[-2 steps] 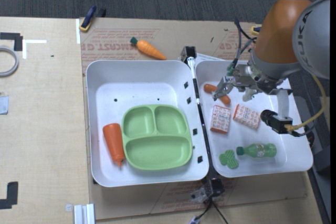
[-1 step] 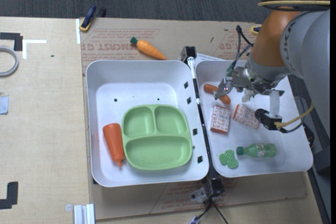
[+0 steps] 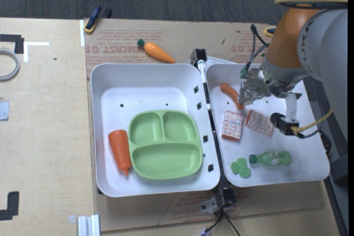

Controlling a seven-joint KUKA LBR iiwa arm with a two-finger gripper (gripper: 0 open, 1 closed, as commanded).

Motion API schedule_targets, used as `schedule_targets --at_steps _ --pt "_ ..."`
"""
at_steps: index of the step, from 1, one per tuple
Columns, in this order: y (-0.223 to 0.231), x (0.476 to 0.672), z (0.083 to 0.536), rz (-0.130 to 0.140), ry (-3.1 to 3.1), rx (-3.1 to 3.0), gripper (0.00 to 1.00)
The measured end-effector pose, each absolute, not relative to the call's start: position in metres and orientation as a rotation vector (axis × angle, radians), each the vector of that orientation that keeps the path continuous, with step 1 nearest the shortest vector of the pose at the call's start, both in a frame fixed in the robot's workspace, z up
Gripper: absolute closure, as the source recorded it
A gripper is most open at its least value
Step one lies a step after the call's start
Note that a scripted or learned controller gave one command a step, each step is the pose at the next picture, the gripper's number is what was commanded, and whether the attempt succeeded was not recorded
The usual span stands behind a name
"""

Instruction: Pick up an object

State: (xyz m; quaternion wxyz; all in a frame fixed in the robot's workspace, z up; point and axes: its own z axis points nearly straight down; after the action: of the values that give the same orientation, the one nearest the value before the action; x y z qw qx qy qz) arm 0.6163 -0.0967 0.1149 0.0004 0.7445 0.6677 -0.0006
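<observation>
Camera view: tool point(image 3: 247, 95) down low inside the right bin point(image 3: 310, 171), toward its ten o'clock corner, tips right at the lower end of a small orange carrot-like piece point(image 3: 229, 93) lying there, spread of the tool impossible to tell at this angle, nothing plainly clamped. Nothing lifted so far, by the look of it: two small cartons point(image 3: 233, 125) just toward six o'clock of the tool, green bottle point(image 3: 271, 159) and green leafy piece point(image 3: 241, 168) further toward six, all flat on the bin floor. Grasp itself and the lift judged as left to do; green divided plate point(image 3: 165, 144) and big carrot point(image 3: 119, 150) in the left bin point(image 3: 105, 96), another carrot point(image 3: 156, 51) out on the worktop point(image 3: 44, 135) at twelve o'clock of that bin.
</observation>
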Motion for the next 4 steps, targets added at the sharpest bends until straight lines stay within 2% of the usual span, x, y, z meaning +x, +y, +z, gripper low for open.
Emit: schedule_targets --at_steps 1,2,3,4 --pt "-0.097 0.616 0.115 -0.002 2.097 2.338 0.00" --pt "-0.097 0.616 0.124 -0.002 2.096 2.339 1.00" --pt "-0.097 0.616 0.124 -0.003 2.096 2.339 0.00" --pt "-0.097 0.617 0.134 -0.002 2.095 2.339 1.00"
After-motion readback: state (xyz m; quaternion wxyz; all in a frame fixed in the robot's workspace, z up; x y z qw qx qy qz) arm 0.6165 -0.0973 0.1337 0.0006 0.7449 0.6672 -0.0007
